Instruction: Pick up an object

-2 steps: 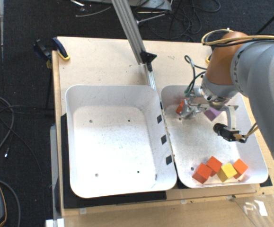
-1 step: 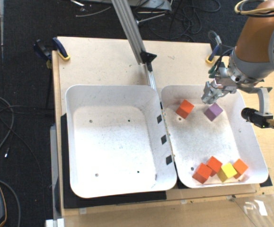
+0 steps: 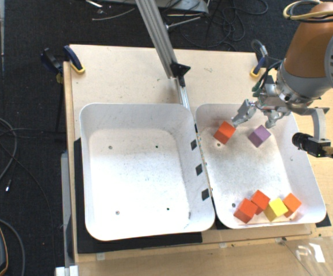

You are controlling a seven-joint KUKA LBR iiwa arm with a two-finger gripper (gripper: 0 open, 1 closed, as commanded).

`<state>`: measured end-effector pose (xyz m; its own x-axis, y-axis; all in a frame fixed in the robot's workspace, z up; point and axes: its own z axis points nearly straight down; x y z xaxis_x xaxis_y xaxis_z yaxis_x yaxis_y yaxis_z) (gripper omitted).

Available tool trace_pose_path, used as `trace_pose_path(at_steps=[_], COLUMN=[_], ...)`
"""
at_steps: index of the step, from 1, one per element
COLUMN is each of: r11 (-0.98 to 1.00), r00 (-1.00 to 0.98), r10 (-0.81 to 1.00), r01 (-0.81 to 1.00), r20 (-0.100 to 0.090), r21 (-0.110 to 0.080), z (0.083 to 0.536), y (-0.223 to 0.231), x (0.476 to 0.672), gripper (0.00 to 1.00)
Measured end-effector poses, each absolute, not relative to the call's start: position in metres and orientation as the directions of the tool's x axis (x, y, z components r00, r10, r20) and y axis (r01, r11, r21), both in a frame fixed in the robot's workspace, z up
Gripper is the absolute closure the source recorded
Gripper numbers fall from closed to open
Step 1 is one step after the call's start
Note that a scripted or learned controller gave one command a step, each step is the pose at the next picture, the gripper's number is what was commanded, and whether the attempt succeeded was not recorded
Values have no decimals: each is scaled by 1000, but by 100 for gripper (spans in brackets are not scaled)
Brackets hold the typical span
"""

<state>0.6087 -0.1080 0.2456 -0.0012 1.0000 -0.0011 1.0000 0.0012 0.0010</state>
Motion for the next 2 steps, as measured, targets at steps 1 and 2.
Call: trace_pose_path(at_steps=[1, 2], r11=[5, -1], r00=[-5, 1], r10=[1000, 1000], r01=[1000, 1000], r20=[-1, -1], r21=[-3, 1], z=[120, 141], y=[-103, -106], x=[664, 647], gripper=[0, 0])
